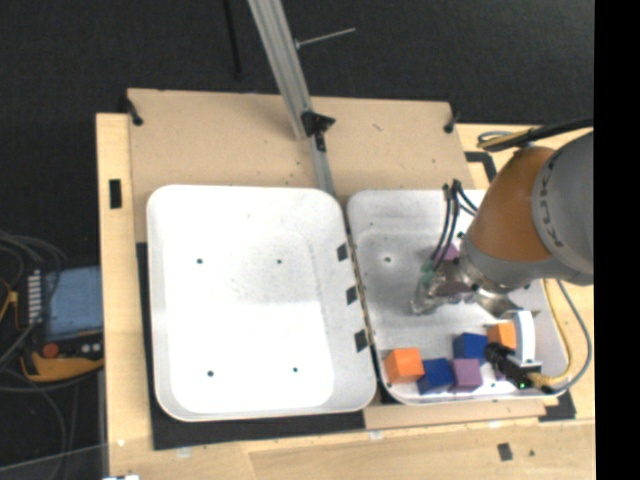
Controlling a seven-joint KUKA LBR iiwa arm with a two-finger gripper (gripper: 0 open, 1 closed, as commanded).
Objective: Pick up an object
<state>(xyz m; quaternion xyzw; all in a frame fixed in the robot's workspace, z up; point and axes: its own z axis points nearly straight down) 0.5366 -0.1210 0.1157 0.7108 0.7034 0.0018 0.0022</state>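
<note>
Jaws [432,298] hang low in the right bin [385,228], state unclear; no legible writing.

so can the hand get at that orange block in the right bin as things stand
Probably yes: the hand hangs in the same bin, and the orange block lies uncovered near the front wall, with a blue block right beside it.

no legible txt, labels, nos. anywhere

Even, bright overhead light, left bin [245,298] glaring near-white, soft shadow under the arm [530,218], dark floor losing detail, overall slight softness, small blocks grainy
</note>
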